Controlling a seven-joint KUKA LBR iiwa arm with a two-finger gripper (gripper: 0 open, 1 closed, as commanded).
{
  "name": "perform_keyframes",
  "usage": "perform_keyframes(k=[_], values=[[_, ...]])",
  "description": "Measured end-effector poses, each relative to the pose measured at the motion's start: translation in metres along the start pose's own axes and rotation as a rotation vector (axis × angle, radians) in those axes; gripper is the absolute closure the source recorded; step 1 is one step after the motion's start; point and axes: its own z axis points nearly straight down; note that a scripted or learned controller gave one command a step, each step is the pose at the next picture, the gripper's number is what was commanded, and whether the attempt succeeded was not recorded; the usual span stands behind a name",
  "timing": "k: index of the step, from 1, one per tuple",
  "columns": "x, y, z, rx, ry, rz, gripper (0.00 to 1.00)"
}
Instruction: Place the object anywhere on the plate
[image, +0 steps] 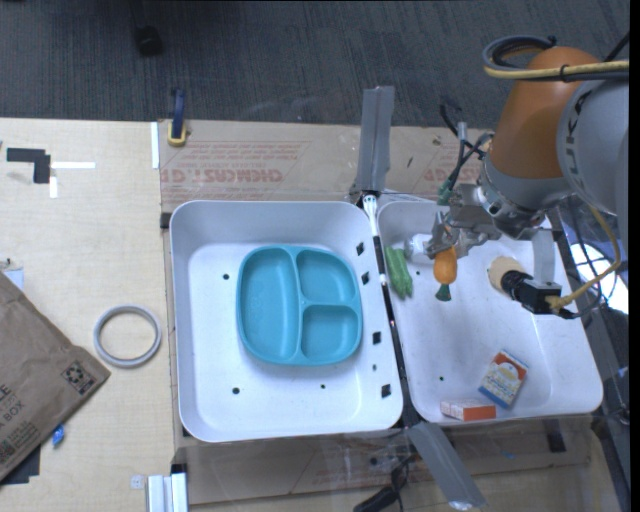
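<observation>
A small orange carrot (445, 269) with a dark tip hangs upright between the fingers of my gripper (444, 250), which is shut on its top end. It is over the upper left part of the right bin (560, 345), lifted off the floor. The blue divided plate (299, 304) lies flat in the middle of the left bin (200, 330), well to the left of the gripper, with nothing on it.
A green pod-shaped toy (399, 270) lies by the right bin's left wall, just left of the carrot. A small printed box (503, 379) and a flat orange pack (468, 410) sit near that bin's front. A tape ring (127, 334) rests on the bench left of the bins.
</observation>
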Motion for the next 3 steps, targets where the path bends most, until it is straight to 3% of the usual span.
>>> perform_keyframes(k=[1,2,3], values=[[0.062,-0.002,0.018,0.0,0.001,-0.239,1.0],[0.117,-0.001,0.018,-0.001,0.0,-0.266,1.0],[0.117,-0.001,0.018,-0.001,0.001,-0.265,0.0]])
